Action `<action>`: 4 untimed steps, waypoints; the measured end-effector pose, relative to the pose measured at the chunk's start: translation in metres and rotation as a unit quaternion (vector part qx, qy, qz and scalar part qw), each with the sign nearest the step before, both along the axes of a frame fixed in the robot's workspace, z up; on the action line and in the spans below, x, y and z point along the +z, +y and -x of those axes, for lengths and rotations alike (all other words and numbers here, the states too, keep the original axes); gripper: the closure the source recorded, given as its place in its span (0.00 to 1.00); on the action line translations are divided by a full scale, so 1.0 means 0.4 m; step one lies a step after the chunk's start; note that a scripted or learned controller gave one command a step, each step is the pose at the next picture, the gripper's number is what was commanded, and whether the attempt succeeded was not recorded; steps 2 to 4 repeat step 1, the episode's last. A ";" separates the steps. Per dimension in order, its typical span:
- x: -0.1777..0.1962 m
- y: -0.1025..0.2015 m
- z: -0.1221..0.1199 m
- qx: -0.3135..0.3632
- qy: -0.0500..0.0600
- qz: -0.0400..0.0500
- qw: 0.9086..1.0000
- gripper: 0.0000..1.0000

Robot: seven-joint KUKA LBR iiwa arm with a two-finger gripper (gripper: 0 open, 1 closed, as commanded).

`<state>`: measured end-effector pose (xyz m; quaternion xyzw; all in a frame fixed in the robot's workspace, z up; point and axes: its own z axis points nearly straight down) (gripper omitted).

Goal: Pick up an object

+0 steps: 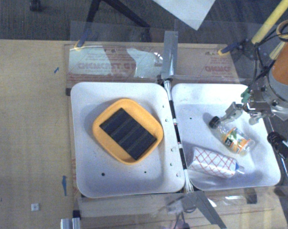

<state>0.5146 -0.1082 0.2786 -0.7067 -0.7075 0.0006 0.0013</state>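
Note:
A small clear plastic bottle (233,138) with a black cap and an orange and green label lies on its side in the right bin (201,99). A white pouch with a red grid pattern (213,162) rests near that bin's front. My gripper (242,117) hovers over the right bin's right side, just behind the bottle. It is open, with one finger (231,112) reaching toward the bottle's capped end and nothing between the fingers. In the left bin (87,104) sits a yellow dish with a black ribbed pad (128,130).
A metal divider post (169,56) and a cardboard strip run along the back of the bins. Cables and a yellow rod (276,13) hang at the upper right near the arm. An office chair base stands on the floor beyond the bench.

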 end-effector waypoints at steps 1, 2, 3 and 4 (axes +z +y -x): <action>-0.320 -0.049 -0.098 0.005 -0.008 0.002 1.000 0.00; -0.320 -0.049 -0.098 0.005 -0.008 0.002 1.000 0.00; -0.320 -0.049 -0.098 0.005 -0.008 0.002 1.000 0.00; -0.320 -0.049 -0.098 0.005 -0.008 0.002 1.000 0.00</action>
